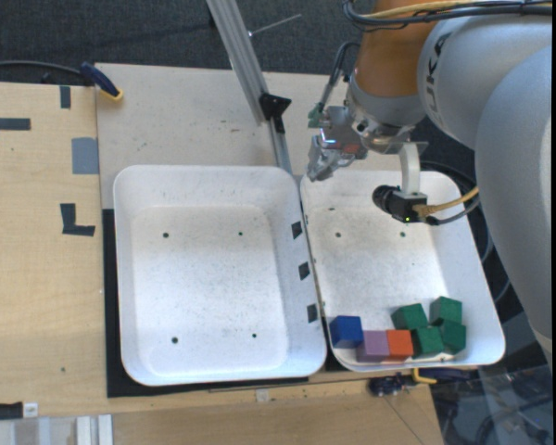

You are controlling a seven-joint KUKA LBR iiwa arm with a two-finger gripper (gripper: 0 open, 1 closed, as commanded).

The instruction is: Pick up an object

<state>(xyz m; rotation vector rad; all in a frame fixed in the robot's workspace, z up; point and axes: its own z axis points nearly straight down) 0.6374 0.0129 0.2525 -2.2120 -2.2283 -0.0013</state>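
The arm point(500, 72) runs off the right edge — its jaws too small to read.

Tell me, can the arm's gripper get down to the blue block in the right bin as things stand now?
Probably yes. The gripper hangs over the far rim of the right bin, and the blue block sits uncovered at the near edge; only the purple block beside it crowds one side.
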